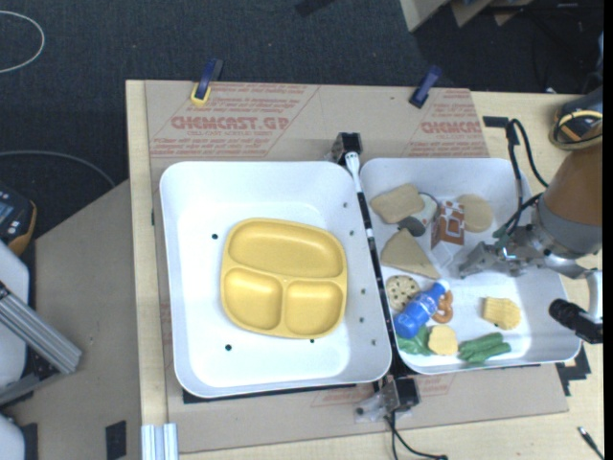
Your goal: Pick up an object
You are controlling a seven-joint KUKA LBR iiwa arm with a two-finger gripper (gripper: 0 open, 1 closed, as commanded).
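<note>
Gripper (476, 260) hovers just beside the brown snack packet (449, 224)

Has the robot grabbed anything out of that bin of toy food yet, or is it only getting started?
Nothing looks picked up yet. The gripper is down inside the right bin, near the middle, with toy food lying around it: a blue bottle, a yellow wedge, a green piece. I see no item between its fingers. Closing on one piece and lifting it is left. The yellow tray sits in the left bin.
</note>
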